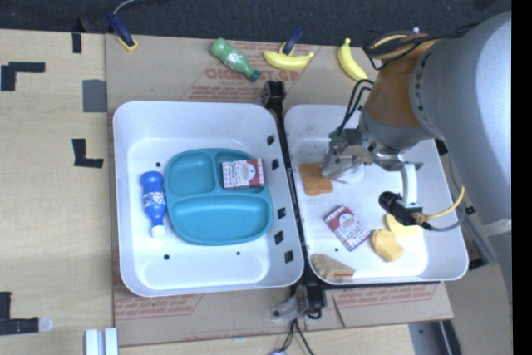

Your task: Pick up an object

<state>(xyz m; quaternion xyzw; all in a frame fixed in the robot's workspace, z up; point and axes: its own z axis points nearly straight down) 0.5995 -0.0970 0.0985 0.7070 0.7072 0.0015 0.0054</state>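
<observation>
Jaws cannot be read from this slanted overhead look: the gripper (339,165) is a blur of grey metal low in the right bin (449,262), and whether it is spread or pressed together I cannot tell. Just beside its tip, to the left and slightly lower, lies a tan, bread-like piece (315,179), close to or touching the tip; nothing shows it being held.

Writing is scarce. A small red and white packet (346,227) lies nearer the front of the same bin, its print too small to read. A like red and white carton (243,174) sits in the teal divided tray (218,208) in the left bin (133,262), equally illegible. The blue bottle (153,202) beside the tray has a label I cannot make out.

A yellow wedge (386,244) lies by the arm's black cable fitting; a sandwich-like piece (332,266) rests at the front edge
</observation>
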